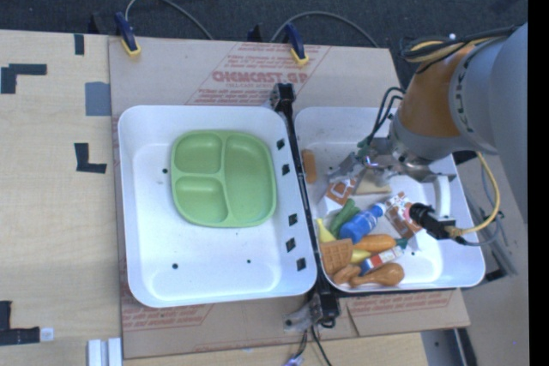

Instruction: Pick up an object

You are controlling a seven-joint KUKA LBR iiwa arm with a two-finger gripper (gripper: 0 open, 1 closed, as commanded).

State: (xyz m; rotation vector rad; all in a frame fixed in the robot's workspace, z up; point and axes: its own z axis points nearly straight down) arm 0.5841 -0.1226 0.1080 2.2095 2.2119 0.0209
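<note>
Hovering low in the right bin [455, 270], your fingers [364, 160] grip nothing visible; I cannot tell their opening. The toy pile [364, 236] lies just below them, nothing lifted yet.

The grey arm [463, 99] is reaching in over the right bin [467, 274], its gripper [367, 160] hanging low just above a heap of toy food. A blue bottle [364, 220] is lying in the middle of that heap, with a waffle piece [336, 254] and a drumstick [382, 274] sitting nearer the front rim. In the left bin [146, 270], a green divided plate [225, 178] is resting flat.
</note>
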